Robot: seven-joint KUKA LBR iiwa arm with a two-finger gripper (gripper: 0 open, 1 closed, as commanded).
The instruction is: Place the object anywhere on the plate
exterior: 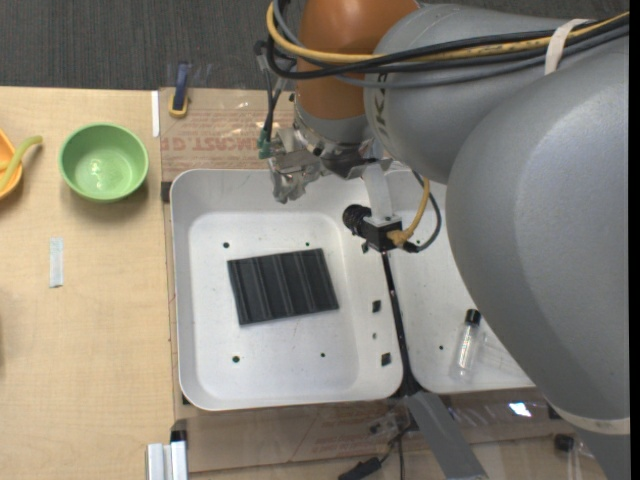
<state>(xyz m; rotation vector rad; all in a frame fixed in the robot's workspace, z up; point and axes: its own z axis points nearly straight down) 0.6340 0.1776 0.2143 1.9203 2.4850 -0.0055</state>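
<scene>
Clear vial (465, 343) is in the white bin (432, 313) on the view's right, near its front edge. It lies on its side on the bin floor, dark cap end pointing to the far side, and my arm (540, 218) overhangs it close by. Nothing touches it.

Plate (284, 285): dark, ribbed, rectangular, flat on the floor of the other white bin (185, 298), roughly mid-bin, turned slightly off square to the walls. Nothing sits on it. Vial and plate are well apart, with the wall between the two bins in between.

Jaws: over the far edge of the plate's bin, just beyond the plate's far-right corner, below my orange band (345, 28). They read as a small grey cluster from this angle. Can't tell whether they are wide or narrow, and I see nothing between them.

A black cable (392, 313) runs from a connector (365, 223) near my wrist down along the line where the two bins meet. A yellow cable (440, 43) loops over the arm.

Off-bin on the tabletop (90, 368), view's left: green bowl (103, 161), upright, and just beside it an orange item (5, 168) cut off by the frame edge. A small pale strip (56, 263) lies nearer the front. A blue clip (181, 88) sits at the tabletop's far edge, behind the plate's bin.
</scene>
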